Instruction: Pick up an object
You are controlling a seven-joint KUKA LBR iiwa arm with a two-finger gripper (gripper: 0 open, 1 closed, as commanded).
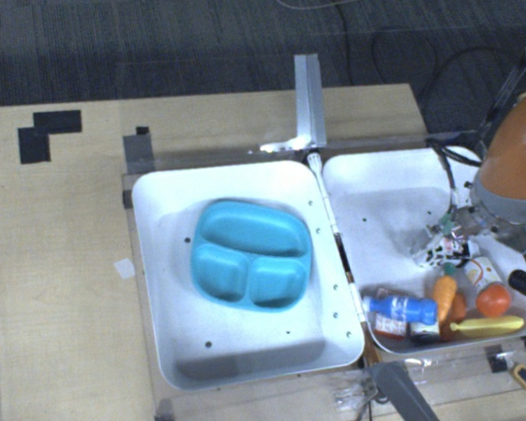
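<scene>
Crowded along the near wall of the right bin [381,165]: blue bottle [402,313], carrot [445,293], tomato [492,299], banana [488,325], all touching or just beside one another, probably awkward to pick singly. Alone in the left bin [156,264] on the desk [63,275]: a blue divided tray [249,254]. Reaching in from the right, arm [522,161] bent down, jaws low just above the carrot. Cannot tell whether apart or together.
</scene>
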